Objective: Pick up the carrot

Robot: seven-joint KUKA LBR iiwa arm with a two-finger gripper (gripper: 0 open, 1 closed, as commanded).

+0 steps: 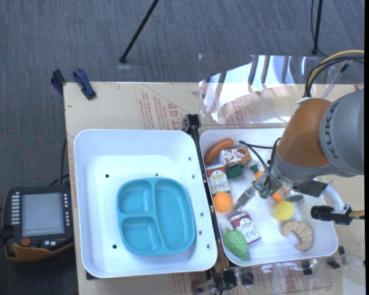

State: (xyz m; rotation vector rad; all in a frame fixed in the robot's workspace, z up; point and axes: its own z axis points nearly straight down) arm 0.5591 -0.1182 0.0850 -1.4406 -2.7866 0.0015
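At the near edge of the worktop the right bin holds a green ridged fruit at its 7 o'clock corner, with a small red carton just above it. A croissant lies toward 5 o'clock and a lemon just beyond that. An orange sits against the bin's left wall at 9 o'clock.

The hand hangs over the middle of this bin, slanting down toward 8 o'clock, its tip between the orange and the carton. I cannot tell whether it is parted or closed; nothing is visibly held in it. Small orange patches show right beside the wrist, partly hidden by it. My guess is that these are the carrot, lying under the arm, but too little shows to be sure. If so, the hand's tip sits beside the target, not over it, which is probably why nothing is gripped.

Farther back, a second carton stands near the left wall, a snack packet sits beyond it, and a red sausage lies at 11 o'clock.

The left bin carries a blue divided plate, likely the place for picked things.

Left of the worktop a control pendant rests on the floor, and two clamps grip the far corner at 10 o'clock, presumably to fix the board.
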